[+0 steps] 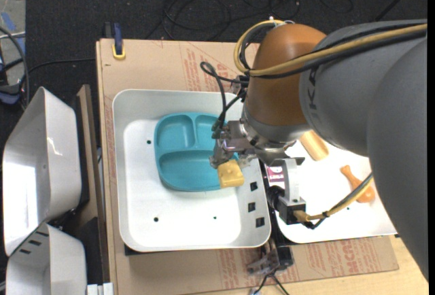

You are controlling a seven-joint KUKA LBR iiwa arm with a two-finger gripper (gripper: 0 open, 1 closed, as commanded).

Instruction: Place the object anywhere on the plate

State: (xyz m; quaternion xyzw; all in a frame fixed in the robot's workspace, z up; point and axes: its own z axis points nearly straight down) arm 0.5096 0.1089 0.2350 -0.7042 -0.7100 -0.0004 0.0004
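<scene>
The grey arm, its orange band (289, 76) bulking over the right side of the left bin (136, 171), lowers its hand (228, 163) to the right edge of the teal divided plate (183, 154). A yellow block (231, 175) sits just below the hand, touching the plate's lower right corner; whether the fingers grip it cannot be told, since the wrist hides them. In the right bin (326, 219), largely covered by the arm, lie an orange piece (360, 185) and a tan cylinder (314, 145).
</scene>
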